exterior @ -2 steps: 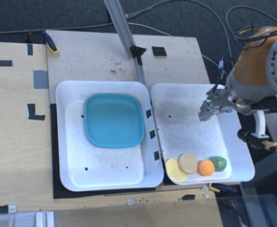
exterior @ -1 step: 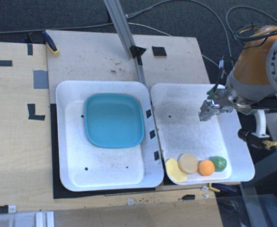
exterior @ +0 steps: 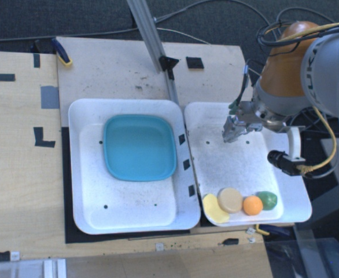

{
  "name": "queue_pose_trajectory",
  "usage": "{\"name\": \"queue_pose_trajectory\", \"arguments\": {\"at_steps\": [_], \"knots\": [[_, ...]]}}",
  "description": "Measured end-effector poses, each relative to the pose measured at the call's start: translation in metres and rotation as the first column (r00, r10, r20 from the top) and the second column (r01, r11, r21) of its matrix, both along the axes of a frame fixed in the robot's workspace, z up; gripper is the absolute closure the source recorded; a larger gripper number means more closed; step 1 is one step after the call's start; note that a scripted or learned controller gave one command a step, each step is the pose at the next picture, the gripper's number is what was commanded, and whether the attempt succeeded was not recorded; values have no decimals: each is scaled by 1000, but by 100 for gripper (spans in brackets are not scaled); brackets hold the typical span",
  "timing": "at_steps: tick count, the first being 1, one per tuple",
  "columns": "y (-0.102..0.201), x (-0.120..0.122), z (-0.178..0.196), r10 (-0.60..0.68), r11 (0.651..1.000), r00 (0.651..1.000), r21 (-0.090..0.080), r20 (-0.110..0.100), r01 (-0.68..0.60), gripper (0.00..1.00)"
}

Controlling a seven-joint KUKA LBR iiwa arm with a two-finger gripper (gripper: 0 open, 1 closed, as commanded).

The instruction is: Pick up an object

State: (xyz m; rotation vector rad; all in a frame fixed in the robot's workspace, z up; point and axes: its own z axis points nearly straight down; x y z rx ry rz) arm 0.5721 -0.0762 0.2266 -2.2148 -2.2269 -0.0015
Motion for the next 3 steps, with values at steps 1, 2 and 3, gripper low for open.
{"name": "queue_pose_trajectory", "arguments": {"at_steps": [1, 2, 3], "knots": [[47, 17, 6, -1, 1000, 1000, 0, 0, 1, 100], [93, 25, -4, -2, 1000, 1000, -1, -1, 2, 100], [154, 35, 3, 0, 1000, 1000, 0, -1, 0, 100]]}}
